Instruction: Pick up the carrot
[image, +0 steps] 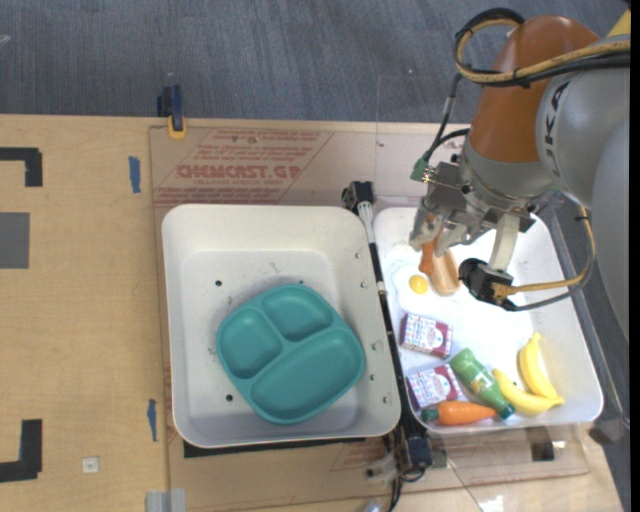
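Carrot (463, 412) lies on its side at the near edge of the right bin (577, 322), its tip touching a green bottle (474, 373). Just beside it sit two pink packets (428, 335), one above the other, and two bananas (535, 378) on the far side of the bottle. My gripper (441, 262) hangs well apart from it, over the bin's back part, above a tan piece that may be a sausage (439, 272) and next to a fried egg (412, 283). How my jaws stand I cannot tell. In the left bin (190, 330) rests a teal divided plate (290, 352). Both bins sit on the bench (80, 300).
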